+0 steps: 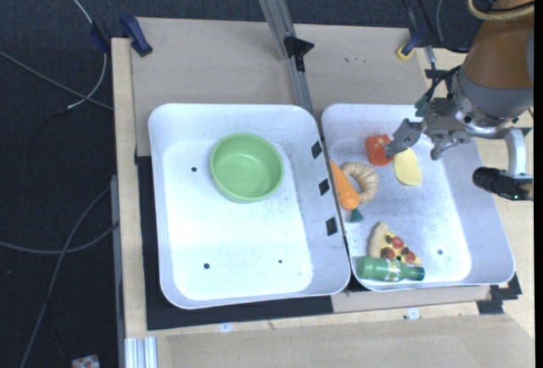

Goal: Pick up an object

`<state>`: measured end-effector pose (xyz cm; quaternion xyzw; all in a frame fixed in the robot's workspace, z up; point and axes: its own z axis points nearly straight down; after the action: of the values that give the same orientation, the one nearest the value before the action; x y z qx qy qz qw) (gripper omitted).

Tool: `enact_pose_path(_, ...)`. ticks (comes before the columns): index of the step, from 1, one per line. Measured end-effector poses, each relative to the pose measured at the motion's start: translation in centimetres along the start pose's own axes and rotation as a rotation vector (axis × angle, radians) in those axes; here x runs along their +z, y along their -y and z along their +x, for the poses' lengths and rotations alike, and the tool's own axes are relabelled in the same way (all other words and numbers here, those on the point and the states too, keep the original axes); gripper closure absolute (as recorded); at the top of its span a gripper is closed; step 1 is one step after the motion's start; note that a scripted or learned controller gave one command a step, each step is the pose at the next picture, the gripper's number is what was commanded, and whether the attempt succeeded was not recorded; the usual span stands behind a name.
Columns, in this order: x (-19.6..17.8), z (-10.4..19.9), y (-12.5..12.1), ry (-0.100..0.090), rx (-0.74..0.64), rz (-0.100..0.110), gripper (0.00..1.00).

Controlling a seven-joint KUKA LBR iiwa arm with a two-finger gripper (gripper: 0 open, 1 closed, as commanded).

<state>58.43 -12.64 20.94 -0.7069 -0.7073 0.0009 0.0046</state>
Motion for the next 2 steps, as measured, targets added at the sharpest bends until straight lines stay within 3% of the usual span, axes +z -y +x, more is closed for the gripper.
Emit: enact_pose_path(2, 11.2, -0.8, 0.3, -0.001, 0.001, 0.009, 0.0)
